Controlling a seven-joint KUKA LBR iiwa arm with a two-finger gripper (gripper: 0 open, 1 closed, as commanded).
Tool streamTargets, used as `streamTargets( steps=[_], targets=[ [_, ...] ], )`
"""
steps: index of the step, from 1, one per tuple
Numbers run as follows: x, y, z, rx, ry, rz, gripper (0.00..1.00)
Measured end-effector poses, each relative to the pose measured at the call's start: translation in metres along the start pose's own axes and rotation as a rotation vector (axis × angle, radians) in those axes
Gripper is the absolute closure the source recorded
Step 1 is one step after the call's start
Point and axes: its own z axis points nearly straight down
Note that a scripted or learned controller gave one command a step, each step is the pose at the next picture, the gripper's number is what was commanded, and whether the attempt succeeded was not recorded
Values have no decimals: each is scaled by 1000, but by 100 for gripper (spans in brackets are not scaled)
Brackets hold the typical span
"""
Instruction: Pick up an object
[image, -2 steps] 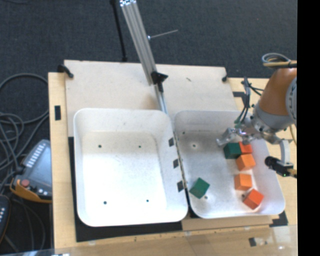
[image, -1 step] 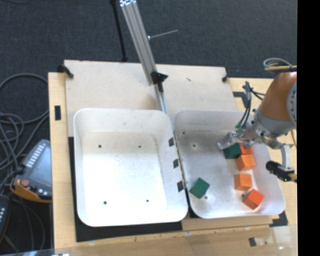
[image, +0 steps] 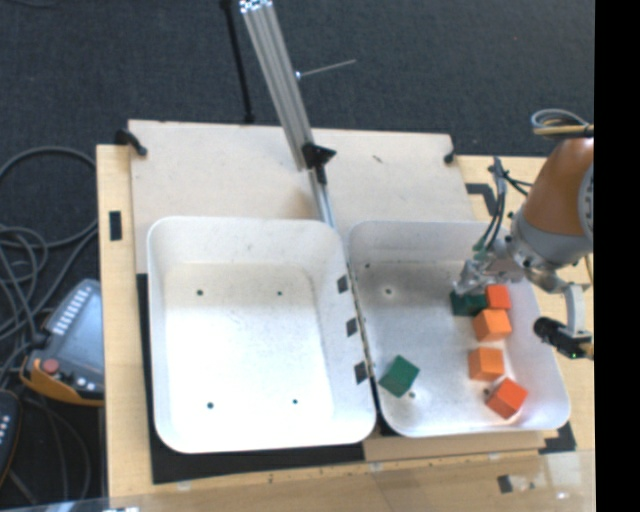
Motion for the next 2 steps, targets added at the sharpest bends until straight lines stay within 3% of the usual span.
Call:
streamTargets(
  steps=[1,2],
  targets=[
    [-1,1,-1,-2,-2,2,0],
    [-2,33,15,2,-5,0,0]
  ],
)
